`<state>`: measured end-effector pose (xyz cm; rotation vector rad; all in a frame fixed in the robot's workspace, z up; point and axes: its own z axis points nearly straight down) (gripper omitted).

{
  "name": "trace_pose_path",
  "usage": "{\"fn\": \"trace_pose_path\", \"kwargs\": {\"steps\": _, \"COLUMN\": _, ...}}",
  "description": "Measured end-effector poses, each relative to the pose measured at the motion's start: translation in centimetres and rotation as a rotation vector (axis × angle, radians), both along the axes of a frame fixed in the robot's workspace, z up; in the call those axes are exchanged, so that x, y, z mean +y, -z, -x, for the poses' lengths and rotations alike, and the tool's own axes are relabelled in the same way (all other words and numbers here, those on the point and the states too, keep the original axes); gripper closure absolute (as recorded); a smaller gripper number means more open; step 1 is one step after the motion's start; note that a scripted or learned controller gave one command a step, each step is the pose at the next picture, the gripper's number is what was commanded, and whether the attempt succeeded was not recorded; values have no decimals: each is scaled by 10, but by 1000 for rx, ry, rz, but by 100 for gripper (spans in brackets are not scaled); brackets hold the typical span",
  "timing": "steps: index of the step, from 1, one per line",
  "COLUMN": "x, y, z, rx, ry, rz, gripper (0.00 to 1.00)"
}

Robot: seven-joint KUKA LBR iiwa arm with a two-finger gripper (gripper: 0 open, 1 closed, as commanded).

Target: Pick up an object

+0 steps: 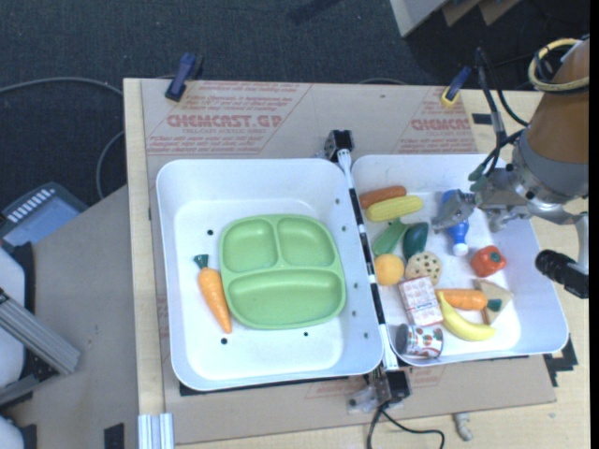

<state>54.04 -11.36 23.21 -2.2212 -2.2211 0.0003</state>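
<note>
Lying in the right bin [552, 330] just below the gripper [456, 215], a small blue-and-white bottle-like toy [459, 241] is judged the likely target; nothing is seen lifted yet, so the pick itself is left to be done. It looks slim, partly hidden by the grey tool. Whether the tool is spread or pressed together cannot be told. Close by are a tomato [487, 261] and a corn cob [393, 208]; a carrot [214, 297] rests beside the green plate [281, 271] in the left bin [178, 190]
</note>
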Motion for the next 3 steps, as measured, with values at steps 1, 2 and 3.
{"fn": "trace_pose_path", "kwargs": {"steps": 1, "x": 16, "y": 148, "z": -4, "rx": -1, "ry": 0, "rz": 0, "gripper": 0}}
{"fn": "trace_pose_path", "kwargs": {"steps": 2, "x": 16, "y": 138, "z": -4, "rx": -3, "ry": 1, "rz": 1, "gripper": 100}}
{"fn": "trace_pose_path", "kwargs": {"steps": 3, "x": 132, "y": 47, "z": -37, "rx": -2, "ry": -2, "rz": -1, "gripper": 100}}
